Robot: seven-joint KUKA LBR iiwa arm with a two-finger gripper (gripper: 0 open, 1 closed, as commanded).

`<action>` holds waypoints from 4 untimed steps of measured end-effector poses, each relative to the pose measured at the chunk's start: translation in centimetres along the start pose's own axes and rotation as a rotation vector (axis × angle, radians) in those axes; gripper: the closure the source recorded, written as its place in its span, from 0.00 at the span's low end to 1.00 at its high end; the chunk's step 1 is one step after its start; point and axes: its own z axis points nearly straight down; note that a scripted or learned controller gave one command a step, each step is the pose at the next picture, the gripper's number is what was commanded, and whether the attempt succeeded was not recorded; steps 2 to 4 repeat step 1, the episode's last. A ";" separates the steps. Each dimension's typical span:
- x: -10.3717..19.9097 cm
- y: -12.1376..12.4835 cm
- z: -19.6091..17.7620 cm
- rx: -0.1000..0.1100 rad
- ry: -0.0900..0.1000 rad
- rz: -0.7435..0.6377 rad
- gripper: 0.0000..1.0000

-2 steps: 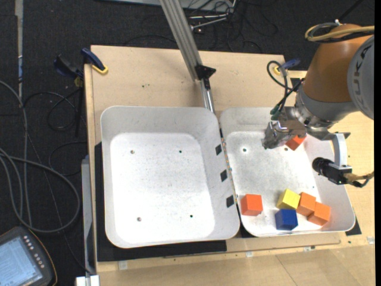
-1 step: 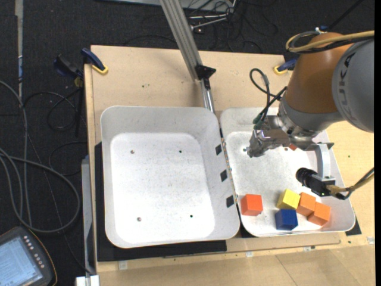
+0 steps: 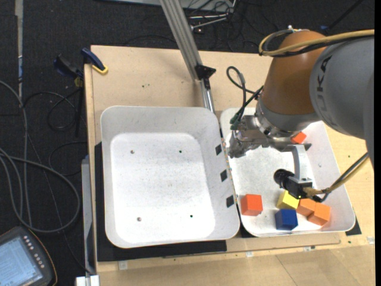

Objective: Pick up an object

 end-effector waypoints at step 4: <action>5.4 -1.5 -1.0 0.001 0.000 0.000 1.00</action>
